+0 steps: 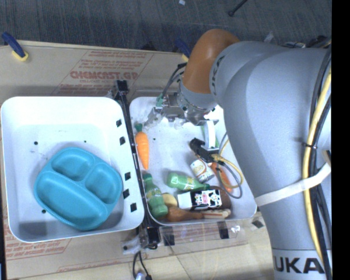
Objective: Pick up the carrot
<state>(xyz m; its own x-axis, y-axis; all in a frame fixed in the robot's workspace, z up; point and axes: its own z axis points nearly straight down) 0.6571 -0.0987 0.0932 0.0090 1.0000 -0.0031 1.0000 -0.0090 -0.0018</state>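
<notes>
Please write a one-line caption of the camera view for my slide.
KUKA arm's gripper hovers in the right bin above the carrot; a blue tray lies in the left bin.

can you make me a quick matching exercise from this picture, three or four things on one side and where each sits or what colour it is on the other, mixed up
Things:
1. carrot
2. blue divided plate
3. small bottle
4. gripper

Descriptions:
A. lies in the left bin
B. orange, along the right bin's left wall
C. at the top end of the right bin, above the carrot
D. near the middle of the right bin, yellowish with a white cap

Pairs: 1-B, 2-A, 3-D, 4-C
</notes>
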